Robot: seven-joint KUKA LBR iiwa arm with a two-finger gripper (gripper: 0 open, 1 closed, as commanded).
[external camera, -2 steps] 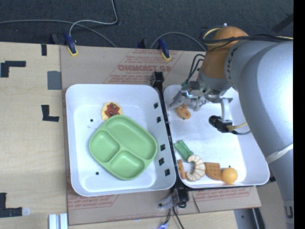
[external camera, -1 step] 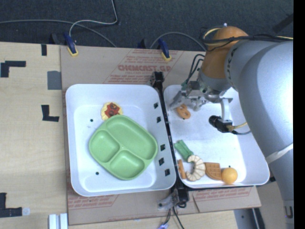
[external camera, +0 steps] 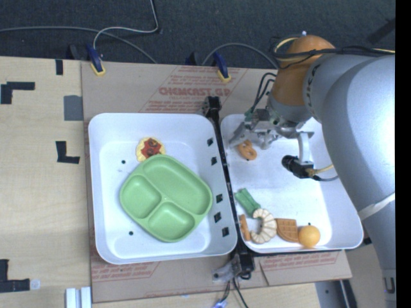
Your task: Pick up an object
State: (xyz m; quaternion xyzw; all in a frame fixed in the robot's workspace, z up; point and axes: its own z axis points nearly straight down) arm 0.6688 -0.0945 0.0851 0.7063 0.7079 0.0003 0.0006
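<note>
My gripper point(external camera: 252, 135) hangs low over the far left corner of the right bin point(external camera: 334, 210). Directly at its tip lies a small orange-brown ring-shaped toy point(external camera: 246, 151) on the bin floor; whether the gripper touches it is unclear. Along the near edge of the same bin lie a green piece point(external camera: 246, 201), a pale ring-shaped pastry point(external camera: 262, 226), a brown waffle square point(external camera: 286, 230) and an orange ball point(external camera: 309, 236). The grey arm with its orange band point(external camera: 302, 69) covers the bin's far right side.
The left bin point(external camera: 106, 140) holds a green divided plate point(external camera: 166, 197) and a small red-and-yellow pizza toy point(external camera: 149, 148). A black divider point(external camera: 221, 165) runs between the bins. A black cable fitting point(external camera: 298, 166) hangs off the wrist over the right bin.
</note>
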